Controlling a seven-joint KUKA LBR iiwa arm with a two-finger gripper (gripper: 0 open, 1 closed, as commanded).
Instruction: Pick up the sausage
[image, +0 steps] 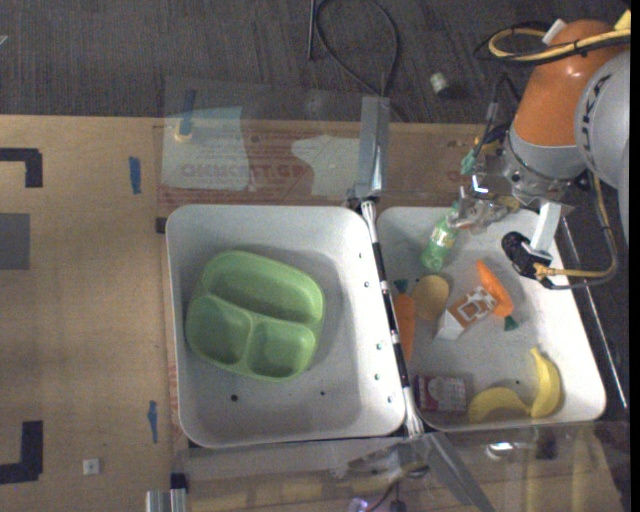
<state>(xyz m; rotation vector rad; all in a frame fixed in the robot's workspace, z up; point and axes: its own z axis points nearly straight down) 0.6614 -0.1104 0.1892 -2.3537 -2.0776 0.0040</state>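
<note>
**Gripper hangs over far end of right bin, sausage lies apart at the dividing wall**

The grey-and-orange arm (565, 95) reaches in from the view's right, its gripper (478, 208) poised above the far end of the right bin (592, 365). Dark hardware and glare hide the tip, so whether it is open or closed cannot be told, and nothing can be seen in its grasp. The cap end of a tilted green bottle (438, 245) sits just beside the gripper, down and to its left in the view; contact between them cannot be made out.

The sausage (405, 326), a short orange-brown cylinder, lies further down-left of the gripper, beyond the bottle, pressed lengthwise along the bin's left wall. A rounded tan piece (432, 295) lies just beside its upper end.

Directly below the gripper in the view, an orange-and-white carton (468, 308) and a carrot (493, 284) lie together mid-bin. Well apart from it, at the near end, a banana (530, 390) curves beside a red-and-white packet (443, 392). Bare bin floor shows between the sausage and the carton, and along the right wall.

Far to the gripper's left, past the divider, the left bin (200, 405) holds a green divided plate (257, 315).
</note>
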